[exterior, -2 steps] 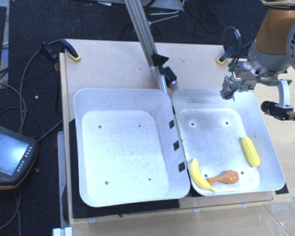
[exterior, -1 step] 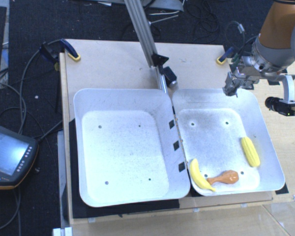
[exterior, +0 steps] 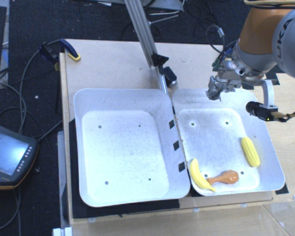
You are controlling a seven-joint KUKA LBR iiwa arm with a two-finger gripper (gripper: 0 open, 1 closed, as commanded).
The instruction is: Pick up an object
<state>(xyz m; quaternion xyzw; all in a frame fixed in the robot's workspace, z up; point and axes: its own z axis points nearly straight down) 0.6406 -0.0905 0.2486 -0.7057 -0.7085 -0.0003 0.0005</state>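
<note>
Seemingly still before any grasp, the gripper (exterior: 215, 93) (finger state unclear) hovers over the right bin's (exterior: 206, 102) far rim and must descend toward the corn (exterior: 250, 151), banana (exterior: 198, 175) or drumstick (exterior: 224, 178).

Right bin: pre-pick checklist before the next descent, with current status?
1. Targets present: ok. A yellow corn cob, a yellow banana and a brown drumstick-shaped toy lie in the shallow white right bin.
2. Gripper over a target: not ok. It sits above the bin's far rim, away from all three.
3. Gripper load: cannot tell from this slant.
4. Target spacing: not ok for two. The drumstick's thin end meets the banana; the corn cob lies apart.
5. Wall clearance: not ok for the banana, which lies against the bin's left wall.
</note>
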